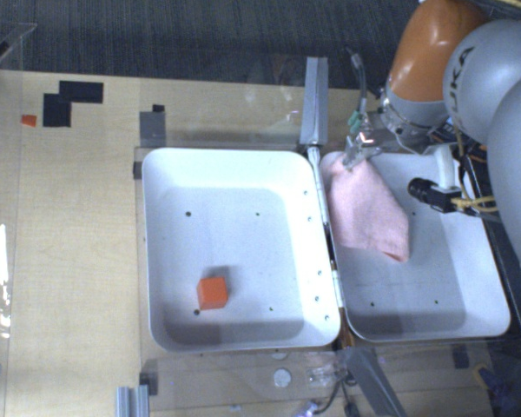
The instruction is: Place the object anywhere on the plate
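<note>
The grey arm [495,102] is seen reaching in from the right, bent over the far end of the right bin [469,311]. Its orange band [425,46] is turned towards the camera. The gripper [359,148] is pointed down and to the left, and is held over the bin's far left corner, close to the wall shared with the other bin. Whether the gripper is open or closed cannot be told: its tip is small and is lost against the pale cloth below it.

On the light wooden bench [69,259], two black blocks [69,101] and a small orange marker [29,121] are found at the far left. The left bin [243,176] is set next, and an orange cube [213,293] is seen lying on its floor near the front left corner, well apart from the gripper. A grey metal post [313,102] stands behind the seam between the bins. In the right bin a pink cloth [369,211] is spread from the gripper's tip down towards the middle of the floor; its narrow upper corner meets the gripper. Dark carpet [200,16] is seen beyond the bench.

The arm's upper links are cut off by the right and top edges. It cannot be made out whether the cloth is pinched or merely touched.
</note>
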